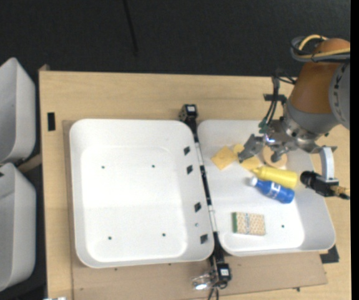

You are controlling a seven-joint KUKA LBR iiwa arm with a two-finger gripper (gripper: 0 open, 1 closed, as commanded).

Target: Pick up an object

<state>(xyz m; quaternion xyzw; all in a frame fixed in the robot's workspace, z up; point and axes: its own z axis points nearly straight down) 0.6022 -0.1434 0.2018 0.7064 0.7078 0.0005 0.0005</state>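
Note:
The right bin (316, 230) holds a yellow wedge-shaped piece (224, 157), a yellow tube (276, 175) lying beside a blue bottle (275, 190), and a small speckled green-and-tan pad (249, 223). My gripper (265, 146) hangs over the upper part of this bin, just above the yellow tube and to the right of the yellow wedge. Its dark fingers (252, 147) stand spread apart with nothing between them. The orange-banded wrist (316, 86) rises above it at the right.
The left bin (129, 192) lies beside the right one, joined by a dark hinge strip (201, 186). Wooden bench (135, 95) surrounds both. White casings (1, 167) stand at the far left. A cable end (319, 183) hangs by the arm.

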